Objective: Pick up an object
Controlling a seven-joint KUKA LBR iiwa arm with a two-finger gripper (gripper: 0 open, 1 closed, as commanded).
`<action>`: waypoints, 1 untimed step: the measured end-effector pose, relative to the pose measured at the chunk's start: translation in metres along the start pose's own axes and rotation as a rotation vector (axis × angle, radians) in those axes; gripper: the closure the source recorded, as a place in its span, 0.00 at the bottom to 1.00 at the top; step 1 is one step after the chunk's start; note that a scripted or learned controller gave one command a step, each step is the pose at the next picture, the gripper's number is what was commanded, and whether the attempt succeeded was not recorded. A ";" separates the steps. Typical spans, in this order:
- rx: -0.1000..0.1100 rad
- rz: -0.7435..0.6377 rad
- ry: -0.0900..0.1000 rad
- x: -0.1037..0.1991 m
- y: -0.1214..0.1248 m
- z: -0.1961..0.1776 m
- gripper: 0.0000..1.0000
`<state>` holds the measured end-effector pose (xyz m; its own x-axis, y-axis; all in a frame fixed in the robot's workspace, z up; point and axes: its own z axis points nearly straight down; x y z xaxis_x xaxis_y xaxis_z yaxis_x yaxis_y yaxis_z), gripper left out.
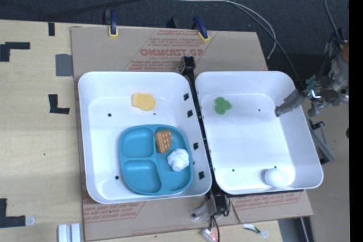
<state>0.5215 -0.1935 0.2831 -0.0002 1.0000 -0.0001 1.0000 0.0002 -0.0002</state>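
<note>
In the right bin (249, 133) a small green lumpy object (222, 105) lies near the back left, and a white ball (277, 177) rests in the front right corner. The left bin (96, 122) holds a yellow piece (143, 101) toward the back and a blue divided plate (136, 170). On the plate sit a brown waffle-like piece (163, 140) and a white crumpled object (178, 160). My gripper (286, 106) reaches in over the right bin's right rim, well to the right of the green object, with nothing seen in it.
Both bins stand on a cardboard sheet (164, 54) clamped at the back by two clips (113, 25). Black clamps (188, 65) join the bins along their shared rim. A cable (227, 3) trails across the dark floor behind.
</note>
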 end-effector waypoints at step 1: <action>0.004 -0.003 0.001 0.007 0.113 0.052 0.00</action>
<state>0.6343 -0.1862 0.2306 -0.0032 1.0000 0.0010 1.0000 0.0033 -0.0045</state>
